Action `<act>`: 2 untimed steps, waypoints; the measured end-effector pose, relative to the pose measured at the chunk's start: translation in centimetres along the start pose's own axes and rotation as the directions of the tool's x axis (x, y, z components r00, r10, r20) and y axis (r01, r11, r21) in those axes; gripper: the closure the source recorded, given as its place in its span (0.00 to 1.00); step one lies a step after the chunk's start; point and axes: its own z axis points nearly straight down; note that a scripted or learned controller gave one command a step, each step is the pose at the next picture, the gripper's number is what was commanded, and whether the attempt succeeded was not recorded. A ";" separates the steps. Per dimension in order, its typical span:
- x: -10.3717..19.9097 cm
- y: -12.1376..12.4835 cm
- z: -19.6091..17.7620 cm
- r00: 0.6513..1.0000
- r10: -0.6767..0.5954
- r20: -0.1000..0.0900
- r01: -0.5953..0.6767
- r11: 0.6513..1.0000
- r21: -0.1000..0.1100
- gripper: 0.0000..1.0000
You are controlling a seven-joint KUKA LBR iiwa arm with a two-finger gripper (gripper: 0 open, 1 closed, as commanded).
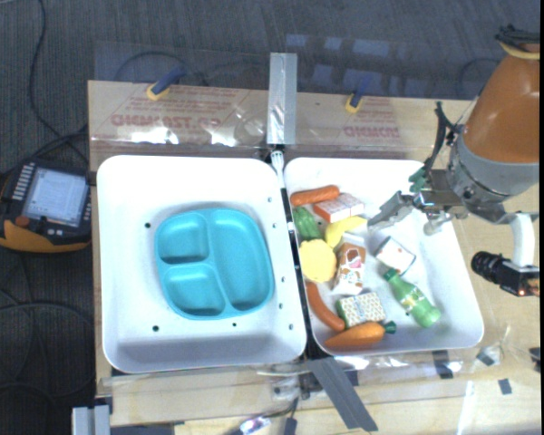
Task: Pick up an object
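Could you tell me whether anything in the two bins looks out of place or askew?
Nothing looks spilled or damaged. The toy food is heaped against the right bin's left wall, with the green bottle lying on its side. The teal tray sits slightly skewed in the left bin.

Claw (406, 208) (fingers parted) angled downward
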 end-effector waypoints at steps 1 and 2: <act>-6.4 -3.5 8.2 0.999 0.051 -0.001 -0.051 0.999 0.001 0.00; -9.5 -1.5 18.6 0.981 0.193 -0.009 -0.193 0.981 0.000 0.00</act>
